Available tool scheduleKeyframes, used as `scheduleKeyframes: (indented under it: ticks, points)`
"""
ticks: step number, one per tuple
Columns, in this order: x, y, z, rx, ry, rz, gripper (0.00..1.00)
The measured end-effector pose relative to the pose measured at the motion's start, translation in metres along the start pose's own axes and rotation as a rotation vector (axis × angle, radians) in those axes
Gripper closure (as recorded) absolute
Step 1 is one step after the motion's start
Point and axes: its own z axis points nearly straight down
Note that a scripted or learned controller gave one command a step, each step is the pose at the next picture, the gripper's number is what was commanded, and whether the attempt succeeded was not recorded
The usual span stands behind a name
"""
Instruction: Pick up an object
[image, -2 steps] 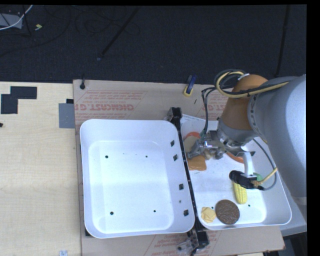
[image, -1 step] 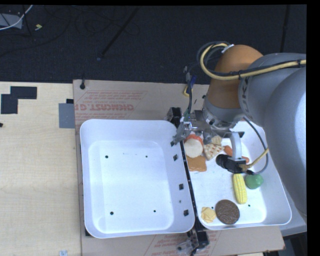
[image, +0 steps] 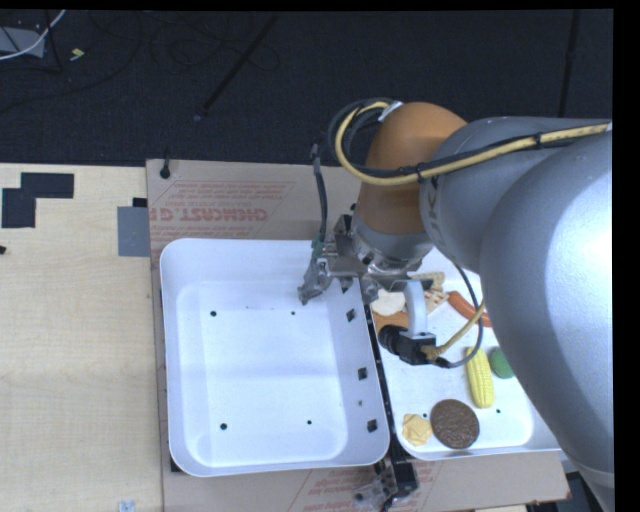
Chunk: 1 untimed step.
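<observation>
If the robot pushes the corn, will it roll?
Probably, sideways: the corn looks long and rounded, lying flat in the right bin. It likely stays stiff, being toy-like. Its bumpy surface might give fingers some hold.

The arm (image: 540, 250) is thick, smooth and grey, with a rounded orange band (image: 405, 165) above the wrist. A yellow and black cable (image: 352, 140) loops beside the band.
</observation>
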Motion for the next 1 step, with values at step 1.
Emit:
scheduleKeyframes:
  ticks: [1]
  points:
    - [0.1101, -0.002, 0.0274, -0.001, 0.0, -0.003, 0.0]
